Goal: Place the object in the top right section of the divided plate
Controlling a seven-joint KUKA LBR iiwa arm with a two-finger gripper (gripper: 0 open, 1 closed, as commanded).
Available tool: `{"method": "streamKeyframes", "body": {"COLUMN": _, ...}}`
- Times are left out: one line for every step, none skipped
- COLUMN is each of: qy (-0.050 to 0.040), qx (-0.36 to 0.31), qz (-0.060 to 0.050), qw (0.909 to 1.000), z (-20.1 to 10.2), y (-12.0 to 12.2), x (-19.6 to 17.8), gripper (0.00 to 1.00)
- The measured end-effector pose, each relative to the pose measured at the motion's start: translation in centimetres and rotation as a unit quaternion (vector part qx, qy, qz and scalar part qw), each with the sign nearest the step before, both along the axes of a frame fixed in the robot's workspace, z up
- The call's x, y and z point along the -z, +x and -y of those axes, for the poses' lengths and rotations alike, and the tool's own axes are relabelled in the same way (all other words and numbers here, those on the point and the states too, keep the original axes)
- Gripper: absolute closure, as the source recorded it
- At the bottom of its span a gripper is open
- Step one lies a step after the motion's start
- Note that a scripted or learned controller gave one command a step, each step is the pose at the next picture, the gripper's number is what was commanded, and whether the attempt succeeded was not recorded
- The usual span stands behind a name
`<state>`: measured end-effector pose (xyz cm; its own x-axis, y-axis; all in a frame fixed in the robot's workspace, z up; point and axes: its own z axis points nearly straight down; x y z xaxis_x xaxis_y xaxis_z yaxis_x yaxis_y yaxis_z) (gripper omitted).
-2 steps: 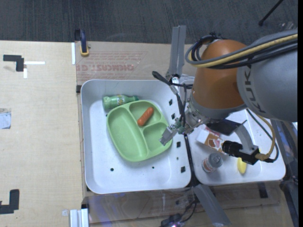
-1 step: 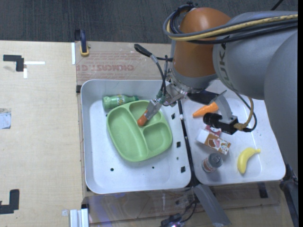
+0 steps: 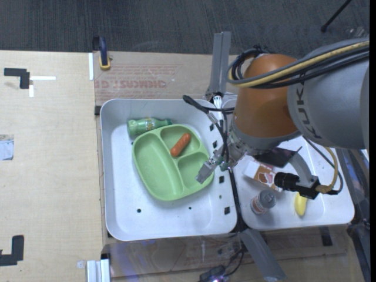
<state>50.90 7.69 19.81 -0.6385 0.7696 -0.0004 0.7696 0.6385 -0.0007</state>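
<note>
Carrot point(image 3: 181, 145) lies in top right section of green divided plate point(image 3: 154, 178), left bin point(image 3: 117, 216). Gripper point(image 3: 207, 172) hovers over plate's right rim; finger spread cannot be told. Risk: fingers clip rim on exit, tilting plate and rolling carrot out. Green bottle point(image 3: 147, 124) touches plate's upper edge.

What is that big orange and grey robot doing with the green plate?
The robot arm reaches over two white bins. Its tool hangs at the right edge of the green divided plate in the left bin. A small orange carrot lies in the plate's top right section, and a green bottle lies just above the plate. The right bin has a banana, a small can and a box.
</note>
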Motion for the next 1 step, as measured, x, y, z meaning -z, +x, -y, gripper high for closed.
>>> {"method": "streamKeyframes", "body": {"qy": -0.0005, "qx": 0.267, "qz": 0.0, "qw": 0.9636, "z": 2.03, "y": 0.89, "x": 0.62, "gripper": 0.0}}
